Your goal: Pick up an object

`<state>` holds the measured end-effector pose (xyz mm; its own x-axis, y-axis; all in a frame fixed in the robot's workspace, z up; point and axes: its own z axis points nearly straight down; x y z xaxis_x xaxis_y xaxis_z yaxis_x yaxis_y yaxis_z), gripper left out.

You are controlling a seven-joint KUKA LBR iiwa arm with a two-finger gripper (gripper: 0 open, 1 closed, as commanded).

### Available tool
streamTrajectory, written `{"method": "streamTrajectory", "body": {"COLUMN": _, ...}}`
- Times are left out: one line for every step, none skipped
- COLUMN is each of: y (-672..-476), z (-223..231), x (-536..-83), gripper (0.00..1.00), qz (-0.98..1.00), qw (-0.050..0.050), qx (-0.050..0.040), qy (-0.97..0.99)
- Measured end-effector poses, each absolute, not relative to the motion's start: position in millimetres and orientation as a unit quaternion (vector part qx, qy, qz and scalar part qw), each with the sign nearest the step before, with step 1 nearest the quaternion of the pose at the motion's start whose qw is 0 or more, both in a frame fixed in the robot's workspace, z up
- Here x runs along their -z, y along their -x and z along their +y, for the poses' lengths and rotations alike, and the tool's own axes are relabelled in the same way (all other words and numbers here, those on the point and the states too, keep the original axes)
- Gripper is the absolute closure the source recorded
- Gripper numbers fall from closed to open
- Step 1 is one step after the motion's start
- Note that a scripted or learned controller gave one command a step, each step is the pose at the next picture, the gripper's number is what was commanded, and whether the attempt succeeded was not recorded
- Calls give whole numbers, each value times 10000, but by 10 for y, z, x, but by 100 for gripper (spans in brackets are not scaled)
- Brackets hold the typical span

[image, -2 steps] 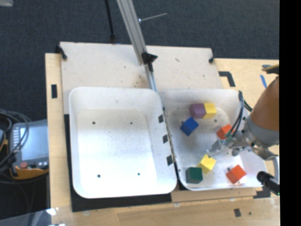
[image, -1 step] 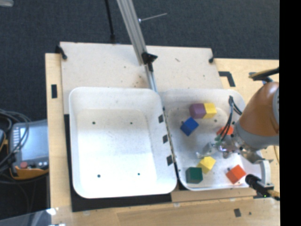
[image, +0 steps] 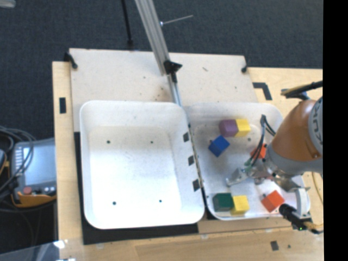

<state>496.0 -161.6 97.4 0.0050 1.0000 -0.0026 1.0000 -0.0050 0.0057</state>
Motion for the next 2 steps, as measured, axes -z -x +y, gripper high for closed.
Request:
{"method": "streamTrajectory", "body": {"y": -4975, "z": -1626, "x": -1097, "gripper": 100, "qz": 7027, "qw": 46, "qx": -31, "qy": -7115}}
{"method": "streamTrajectory", "body": {"y": -4993, "z": -1660, "x": -1739, "gripper": 100, "qz": 7085, "qw": 39, "qx": -19, "qy": -7057}}
